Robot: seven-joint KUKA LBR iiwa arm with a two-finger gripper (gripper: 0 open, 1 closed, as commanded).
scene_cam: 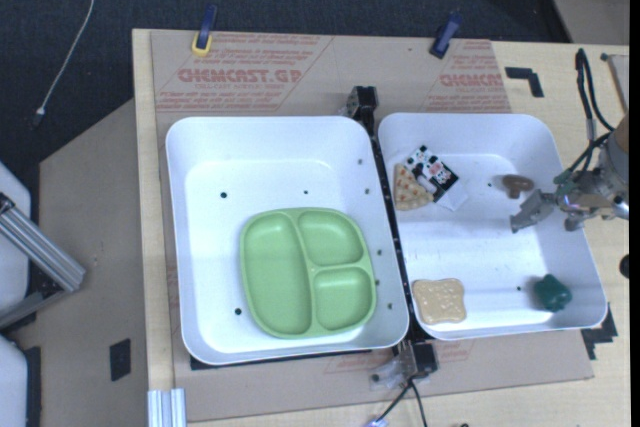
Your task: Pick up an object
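Jaws spread and holding nothing in the camera view, my gripper (pixel 545 211) low over the right bin (pixel 480 130), near its right wall. Nearest pick: small brown piece (pixel 516 184) just up-left, looks light and stiff, so pinch across its short width.

Grey metal end effector (pixel 548 212) with black cables above

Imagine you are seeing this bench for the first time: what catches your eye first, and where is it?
The pale green divided plastic plate stands out, lying in the left white bin. Next, the right white bin holds scattered small items: a tan toast-shaped slice near its front, a dark green rounded object in the front right corner. The grey gripper hangs at that bin's right side.
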